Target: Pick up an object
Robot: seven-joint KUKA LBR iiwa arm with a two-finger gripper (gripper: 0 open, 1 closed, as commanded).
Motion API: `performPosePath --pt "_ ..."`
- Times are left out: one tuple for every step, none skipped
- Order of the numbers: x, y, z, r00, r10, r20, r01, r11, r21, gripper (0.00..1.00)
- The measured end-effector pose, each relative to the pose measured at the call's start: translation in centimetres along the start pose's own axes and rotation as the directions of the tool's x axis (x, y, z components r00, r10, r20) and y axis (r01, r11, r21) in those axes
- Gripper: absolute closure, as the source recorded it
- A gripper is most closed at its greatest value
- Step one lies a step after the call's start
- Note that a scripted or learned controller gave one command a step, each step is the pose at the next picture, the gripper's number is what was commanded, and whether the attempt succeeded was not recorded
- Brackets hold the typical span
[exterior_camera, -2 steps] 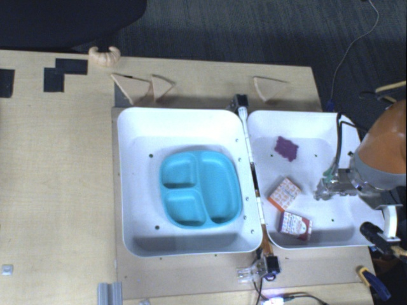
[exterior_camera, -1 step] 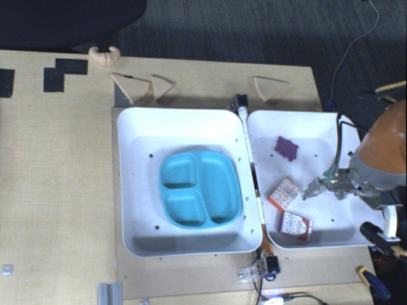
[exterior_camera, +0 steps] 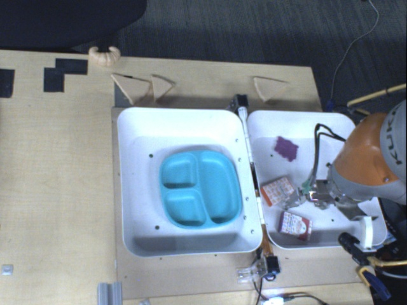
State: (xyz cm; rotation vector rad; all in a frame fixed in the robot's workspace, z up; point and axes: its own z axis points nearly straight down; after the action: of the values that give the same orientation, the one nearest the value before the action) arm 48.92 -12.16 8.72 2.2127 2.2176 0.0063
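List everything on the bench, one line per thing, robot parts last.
White bins: two, side by side; left one, right one.
Divided tray: one, turquoise, three compartments, middle of the left bin.
Purple piece: one, right bin, far part.
Red-and-white packet: one, right bin, near its left wall.
Second red-and-white packet: one, right bin, near front edge.
Arm: one, grey with orange band, over the right bin's right side.
Gripper: one, low beside the first packet.
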Motion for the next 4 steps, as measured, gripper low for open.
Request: performPosePath --pt "0.0 0.3 -1.2 1.000 -0.002 0.001 0.002 1.000 -0.007 1.00" --pt "7.0 2.5 -9.8 1.000 -0.003 -0.005 0.003 1.000 0.005 1.00" --pt "-1.6 7.9 -7.4 1.000 -0.001 -0.002 0.001 1.000 0.007 1.00" --pt "0.3 18.1 -6.2 1.000 -0.005 -0.003 0.005 1.000 0.005 1.00"
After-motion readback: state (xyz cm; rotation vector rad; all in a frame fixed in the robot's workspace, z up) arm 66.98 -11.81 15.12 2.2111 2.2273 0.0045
